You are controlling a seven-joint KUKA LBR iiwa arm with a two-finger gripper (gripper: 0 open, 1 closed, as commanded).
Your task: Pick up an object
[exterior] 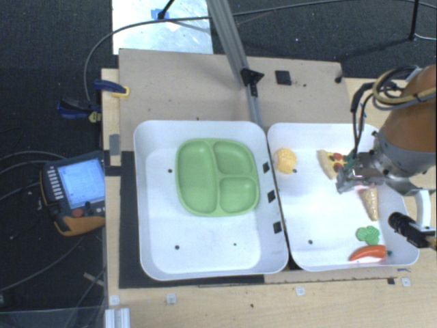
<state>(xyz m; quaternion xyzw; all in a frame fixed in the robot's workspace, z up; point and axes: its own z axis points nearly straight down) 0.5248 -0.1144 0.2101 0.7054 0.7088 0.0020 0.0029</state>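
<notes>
My gripper (349, 181) hangs over the middle of the right bin (321, 251), coming in from the right. Just to its upper left lies a pizza slice (330, 162), its near end right at the gripper. A beige cone (370, 203) lies just to the gripper's lower right. A yellow lumpy piece (285, 160) rests near the bin's upper left corner. A green broccoli piece (367, 235) and a red-orange piece (367, 253) sit at the bin's front right. Nothing is visibly held.
The left bin (205, 251) holds a green divided plate (217, 176). A grey pole (232, 39) slants down to the bins' far edge. A handheld control unit (74, 191) lies off the bench at left.
</notes>
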